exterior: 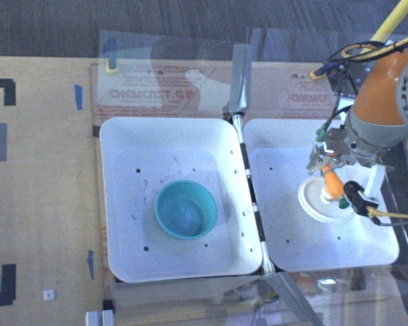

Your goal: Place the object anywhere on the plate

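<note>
A small white plate [315, 202] lies in the right bin [285, 243], right of its middle. An orange carrot-shaped object [332, 183] with a green end [344, 204] sits over the plate, slanting down to the right. My gripper [328, 166] hangs directly above the carrot's upper end, with the grey and orange wrist [384, 100] reaching in from the upper right. The view does not tell me whether the carrot rests on the plate or hangs just above it. A black part and a yellow cable [387, 214] stick out to the right of the plate.
The left bin [122, 250] holds a teal bowl [185, 209] near its middle. A ridge [248, 182] divides the two bins. Clear plastic sheets stand behind the bins. Wooden bench lies to the left.
</note>
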Motion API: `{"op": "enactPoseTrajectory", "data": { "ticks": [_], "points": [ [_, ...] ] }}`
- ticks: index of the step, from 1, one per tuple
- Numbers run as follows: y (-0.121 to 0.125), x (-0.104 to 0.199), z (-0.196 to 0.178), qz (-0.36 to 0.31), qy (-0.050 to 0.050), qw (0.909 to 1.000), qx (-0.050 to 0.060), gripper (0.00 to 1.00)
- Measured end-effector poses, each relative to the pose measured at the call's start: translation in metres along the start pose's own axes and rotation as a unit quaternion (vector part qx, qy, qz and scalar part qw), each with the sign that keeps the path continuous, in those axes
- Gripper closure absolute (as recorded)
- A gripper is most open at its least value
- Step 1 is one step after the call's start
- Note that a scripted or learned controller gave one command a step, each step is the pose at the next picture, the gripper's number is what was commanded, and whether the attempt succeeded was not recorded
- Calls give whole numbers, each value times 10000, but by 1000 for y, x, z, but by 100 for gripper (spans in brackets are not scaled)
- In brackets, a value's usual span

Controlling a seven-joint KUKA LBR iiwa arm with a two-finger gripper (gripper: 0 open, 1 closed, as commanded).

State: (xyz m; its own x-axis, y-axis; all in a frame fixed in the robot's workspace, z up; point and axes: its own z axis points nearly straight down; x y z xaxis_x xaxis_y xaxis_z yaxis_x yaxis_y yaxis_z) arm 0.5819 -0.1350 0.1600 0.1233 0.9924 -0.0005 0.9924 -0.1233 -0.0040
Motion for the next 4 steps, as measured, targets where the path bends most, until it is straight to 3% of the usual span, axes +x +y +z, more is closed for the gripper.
{"op": "enactPoseTrajectory", "data": {
  "ticks": [1, 2, 3, 4],
  "points": [
    [-28, 80, -44, -960, 4, 9954, 1, 100],
    [-33, 161, -51, -1233, -2, 9924, -19, 100],
    [-69, 221, -23, -1718, -2, 9851, 4, 100],
    [-91, 270, -21, -2211, -3, 9753, 4, 100]
  ]
}}
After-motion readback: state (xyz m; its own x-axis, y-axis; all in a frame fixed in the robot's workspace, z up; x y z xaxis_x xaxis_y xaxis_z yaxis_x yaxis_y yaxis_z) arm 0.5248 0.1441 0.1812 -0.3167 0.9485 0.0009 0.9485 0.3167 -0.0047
